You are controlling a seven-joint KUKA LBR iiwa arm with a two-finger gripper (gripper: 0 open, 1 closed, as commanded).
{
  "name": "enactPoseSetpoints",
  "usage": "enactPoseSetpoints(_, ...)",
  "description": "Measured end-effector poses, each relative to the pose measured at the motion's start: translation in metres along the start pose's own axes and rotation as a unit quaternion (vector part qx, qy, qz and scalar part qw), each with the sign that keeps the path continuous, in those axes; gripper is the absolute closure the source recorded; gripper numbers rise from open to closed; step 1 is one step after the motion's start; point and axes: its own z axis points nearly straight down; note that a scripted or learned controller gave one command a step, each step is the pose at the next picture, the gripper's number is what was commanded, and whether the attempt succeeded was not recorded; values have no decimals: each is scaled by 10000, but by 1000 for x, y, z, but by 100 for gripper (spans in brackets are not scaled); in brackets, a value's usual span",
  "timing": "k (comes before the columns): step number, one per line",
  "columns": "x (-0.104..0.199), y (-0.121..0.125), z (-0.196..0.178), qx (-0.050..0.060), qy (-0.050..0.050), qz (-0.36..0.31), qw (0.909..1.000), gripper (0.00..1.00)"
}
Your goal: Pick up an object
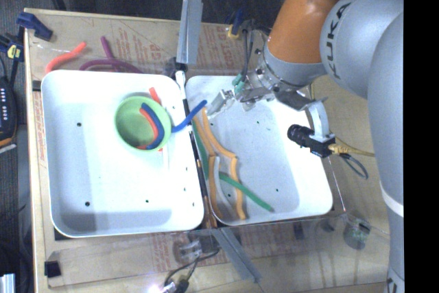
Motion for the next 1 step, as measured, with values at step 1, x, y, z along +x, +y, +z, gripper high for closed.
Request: enactPoseSetpoints(1,-14,-1,103,-22,-27,-249,9997,0)
